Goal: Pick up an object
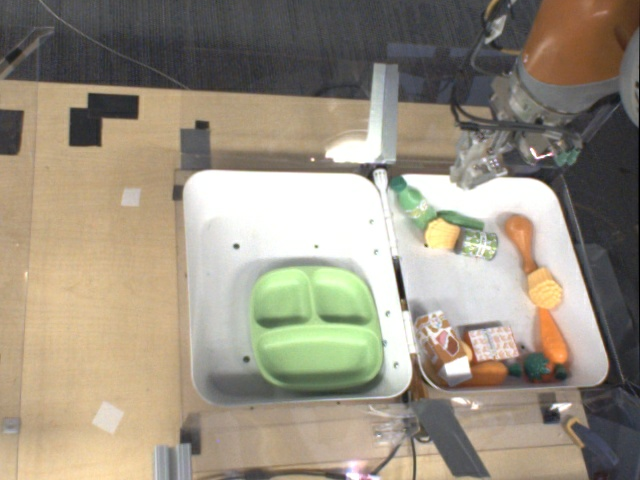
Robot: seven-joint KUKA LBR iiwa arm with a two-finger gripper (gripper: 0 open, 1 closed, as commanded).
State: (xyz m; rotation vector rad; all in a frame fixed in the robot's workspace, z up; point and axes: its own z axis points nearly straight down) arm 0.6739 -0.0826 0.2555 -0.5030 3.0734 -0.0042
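- Left bin [215, 218]: holds the green divided tray [316, 326], lying flat toward the bin's near side.
- Right bin [575, 228]: holds the small items — all candidate pick targets, all resting on the bin floor.
- My arm [575, 28]: comes in at upper right, orange band uppermost.
- My pincer [483, 163]: poised over the far edge of the right bin, above its rim. Nothing between the fingers; how wide they stand I cannot tell.
- Nearest things to the pincer: green bottle [411, 201], yellow piece [441, 234] and green can [478, 244], just toward the near side and to the left of it.
- Farther: wooden spoon [519, 238], orange waffle-like piece [545, 289], carrot [552, 336].
- Well apart, at the near edge — snack packet [440, 336], small printed box [493, 344].
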